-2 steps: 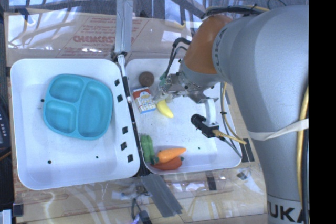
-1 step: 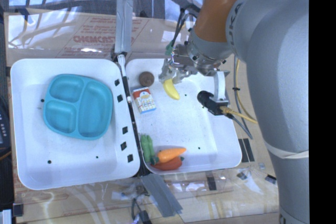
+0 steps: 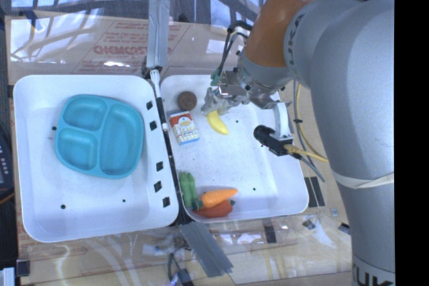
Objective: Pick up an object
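A small yellow banana [image 3: 216,122] lies in the right bin [image 3: 268,174], near its back. My gripper [image 3: 212,102] hangs right above the banana's upper end, low in the bin. To its left sits a brown round cookie [image 3: 186,100]. A little carton with a red and white label [image 3: 184,128] lies beside the divider. At the bin's front left corner lie a green vegetable [image 3: 188,188], an orange carrot [image 3: 218,197] and a red piece [image 3: 214,209] under it.
The left bin [image 3: 40,211] holds a light blue divided plate [image 3: 100,134]. A grey strip with black clips [image 3: 161,144] runs between the bins. My bulky grey arm [image 3: 335,77] covers the right bin's far right side.
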